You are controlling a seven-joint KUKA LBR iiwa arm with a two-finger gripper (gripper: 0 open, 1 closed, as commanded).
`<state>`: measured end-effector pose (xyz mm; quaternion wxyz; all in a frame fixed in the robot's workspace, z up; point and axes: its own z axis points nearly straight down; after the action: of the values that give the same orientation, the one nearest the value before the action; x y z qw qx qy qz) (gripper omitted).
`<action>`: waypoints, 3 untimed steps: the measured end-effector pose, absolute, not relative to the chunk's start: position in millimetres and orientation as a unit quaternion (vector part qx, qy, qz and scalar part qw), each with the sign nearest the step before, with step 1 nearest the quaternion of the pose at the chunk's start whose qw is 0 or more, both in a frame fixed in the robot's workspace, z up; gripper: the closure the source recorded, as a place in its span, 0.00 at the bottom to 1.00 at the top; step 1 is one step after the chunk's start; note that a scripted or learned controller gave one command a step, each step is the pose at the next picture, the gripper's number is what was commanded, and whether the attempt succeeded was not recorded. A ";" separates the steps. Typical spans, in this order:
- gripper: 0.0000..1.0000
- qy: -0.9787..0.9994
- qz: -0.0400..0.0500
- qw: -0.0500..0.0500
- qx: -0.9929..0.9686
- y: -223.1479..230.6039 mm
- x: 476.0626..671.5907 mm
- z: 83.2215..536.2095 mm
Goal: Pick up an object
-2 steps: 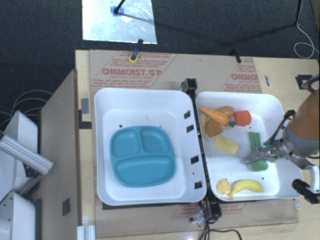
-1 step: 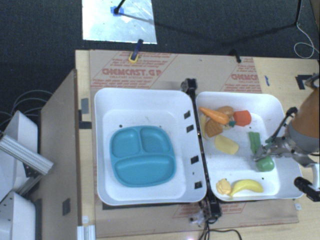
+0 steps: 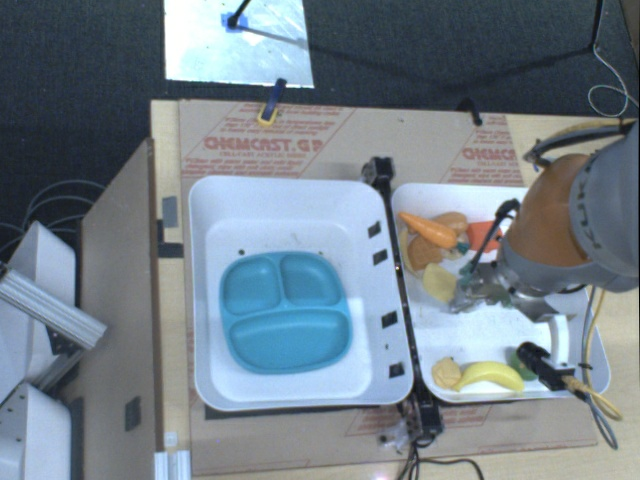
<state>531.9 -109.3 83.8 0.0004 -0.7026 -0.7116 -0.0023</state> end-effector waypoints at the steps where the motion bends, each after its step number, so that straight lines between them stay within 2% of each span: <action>1: 0.00 -0.708 -0.001 0.000 -0.706 -116.2 530.3 84.4; 2: 0.00 -0.706 -0.003 -0.009 -0.708 -183.2 527.2 226.4; 3: 0.00 -0.707 0.001 0.000 -0.707 -207.8 545.4 156.9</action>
<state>545.4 -207.8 156.9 -0.0001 -0.7071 -0.7071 0.0007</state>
